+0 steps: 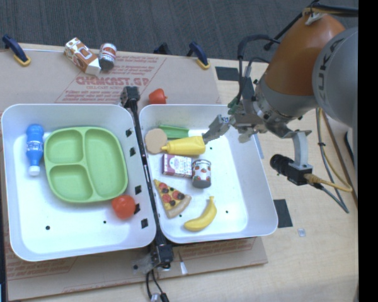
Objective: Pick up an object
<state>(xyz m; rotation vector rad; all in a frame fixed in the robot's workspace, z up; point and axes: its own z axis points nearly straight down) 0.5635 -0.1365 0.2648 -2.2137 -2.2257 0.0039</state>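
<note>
Pick attempt: end effector (215, 128) over far side of right bin (255, 168), nothing seen held.

Can't tell if it's open or closed. Nearest target: yellow bottle (184, 146), just left of it. Risk, my view: crowding. Green item (174, 131), round cracker (155, 140), red carton (177, 165) and can (201, 173) sit close by, so a descent may nudge or mis-grab. Banana (201, 216) and pizza slice (171, 198) lie nearer.

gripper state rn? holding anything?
Gripper: over the right bin, by the yellow bottle; open or closed cannot be told, nothing seen held.
</note>
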